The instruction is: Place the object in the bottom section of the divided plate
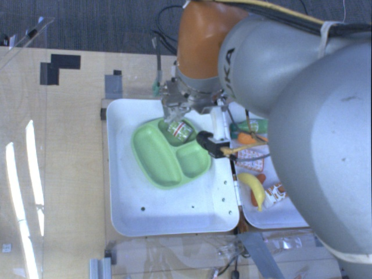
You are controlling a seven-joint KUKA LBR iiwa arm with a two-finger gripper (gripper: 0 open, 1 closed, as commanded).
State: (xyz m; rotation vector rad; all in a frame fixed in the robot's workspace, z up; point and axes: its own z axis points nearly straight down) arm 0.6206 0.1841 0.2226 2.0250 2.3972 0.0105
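Wooden desk (58, 185) holds a green plastic divided plate (154, 156). Metal claw (174, 121) grips a small round can (180, 131), probably light, hard and slippery; hold its sides.

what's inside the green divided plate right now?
A small can with a red and green label sits in the upper section of the green divided plate, right under the gripper. The large left and lower right sections look bare. The arm covers the plate's top edge.
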